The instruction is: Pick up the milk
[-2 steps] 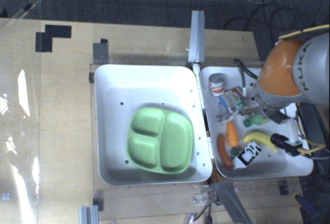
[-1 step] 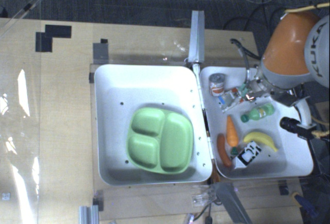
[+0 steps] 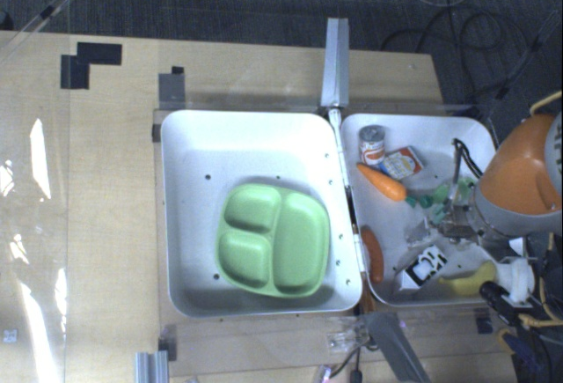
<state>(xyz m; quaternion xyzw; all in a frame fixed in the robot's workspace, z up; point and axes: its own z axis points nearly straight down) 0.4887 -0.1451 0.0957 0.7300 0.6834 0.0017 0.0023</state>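
Nearest the camera in the right bin point(image 3: 479, 130), the milk point(image 3: 425, 266), a black-and-white carton, lies on its side beside a banana point(image 3: 466, 279), its long axis slanting up to the right. The gripper point(image 3: 450, 224) hangs just above and right of it; whether its fingers are parted or clenched I cannot tell. Farther back lie a carrot point(image 3: 382, 182) and a can point(image 3: 372, 142).
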